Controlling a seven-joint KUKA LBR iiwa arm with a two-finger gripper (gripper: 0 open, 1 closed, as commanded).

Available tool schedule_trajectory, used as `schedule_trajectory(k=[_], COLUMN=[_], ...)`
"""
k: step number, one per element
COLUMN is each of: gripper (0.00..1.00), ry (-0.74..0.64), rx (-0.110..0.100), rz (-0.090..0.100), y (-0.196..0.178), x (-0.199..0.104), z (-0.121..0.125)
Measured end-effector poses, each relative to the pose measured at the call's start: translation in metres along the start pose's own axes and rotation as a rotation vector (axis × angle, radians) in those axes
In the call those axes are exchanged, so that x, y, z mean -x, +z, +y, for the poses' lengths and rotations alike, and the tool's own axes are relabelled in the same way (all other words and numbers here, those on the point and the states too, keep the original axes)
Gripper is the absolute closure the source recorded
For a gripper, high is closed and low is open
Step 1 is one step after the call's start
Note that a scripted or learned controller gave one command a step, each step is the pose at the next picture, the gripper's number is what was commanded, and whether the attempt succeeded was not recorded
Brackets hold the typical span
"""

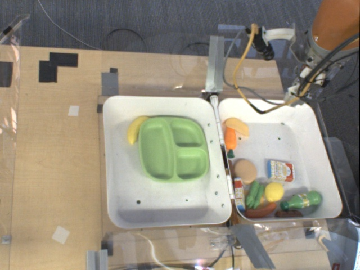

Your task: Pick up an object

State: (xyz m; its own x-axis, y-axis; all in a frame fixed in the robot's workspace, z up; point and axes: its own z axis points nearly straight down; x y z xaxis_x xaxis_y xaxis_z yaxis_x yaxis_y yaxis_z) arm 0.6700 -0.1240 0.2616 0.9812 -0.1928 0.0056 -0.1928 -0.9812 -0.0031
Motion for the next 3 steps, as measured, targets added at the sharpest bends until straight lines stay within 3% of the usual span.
schedule_trajectory(k=[1, 2, 3], gripper=[1.00, 1.00, 1.00], ry=[0.052, 0.004, 0.076], rx=[-0.001, -0.001, 0.000], rz=[-0.006, 0.000, 0.000], y=[0.035, 0.002, -0.021], x=[0.082, 0.036, 0.089], z=[-0.011, -0.026, -0.036])
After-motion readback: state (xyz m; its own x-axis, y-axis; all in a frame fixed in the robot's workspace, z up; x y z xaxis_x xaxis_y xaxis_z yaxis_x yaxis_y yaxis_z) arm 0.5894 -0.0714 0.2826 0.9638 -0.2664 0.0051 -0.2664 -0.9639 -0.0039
